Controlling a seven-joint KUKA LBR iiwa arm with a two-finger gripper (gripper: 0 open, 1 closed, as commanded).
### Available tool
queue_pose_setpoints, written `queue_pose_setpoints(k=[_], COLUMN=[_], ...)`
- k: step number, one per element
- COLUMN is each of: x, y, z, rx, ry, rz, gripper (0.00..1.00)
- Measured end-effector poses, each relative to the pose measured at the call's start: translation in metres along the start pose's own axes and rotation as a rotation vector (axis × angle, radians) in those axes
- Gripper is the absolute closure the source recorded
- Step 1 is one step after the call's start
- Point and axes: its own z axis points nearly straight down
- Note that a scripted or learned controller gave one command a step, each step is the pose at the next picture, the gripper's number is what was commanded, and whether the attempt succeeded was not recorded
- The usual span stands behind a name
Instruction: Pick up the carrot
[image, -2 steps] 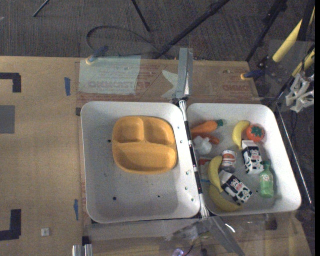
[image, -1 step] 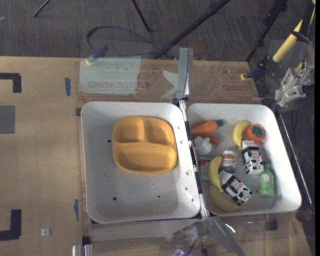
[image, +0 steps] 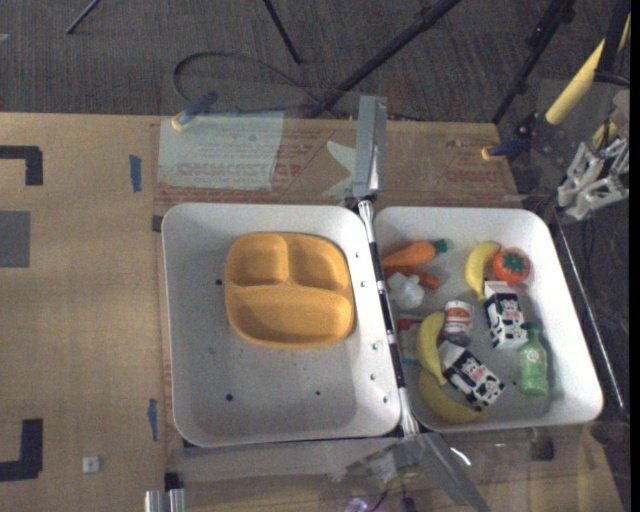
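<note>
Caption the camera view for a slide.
Carrot lies at the right bin's upper left among toy foods; the left bin holds an orange divided plate.

left bin (image: 190, 400): orange divided plate (image: 289, 288) toward 12 o'clock | right bin (image: 570, 330): tomato (image: 511, 266) at 1 o'clock, green bottle (image: 533, 362) at 4 o'clock, bananas (image: 430, 345), milk cartons (image: 506, 318)
</note>
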Motion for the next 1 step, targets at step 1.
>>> queue_pose_setpoints(k=[1], x=[-0.0252], y=[-0.0078], z=[0.0254], rx=[0.001], ry=[0.001], rz=[0.39], gripper=[1.0])
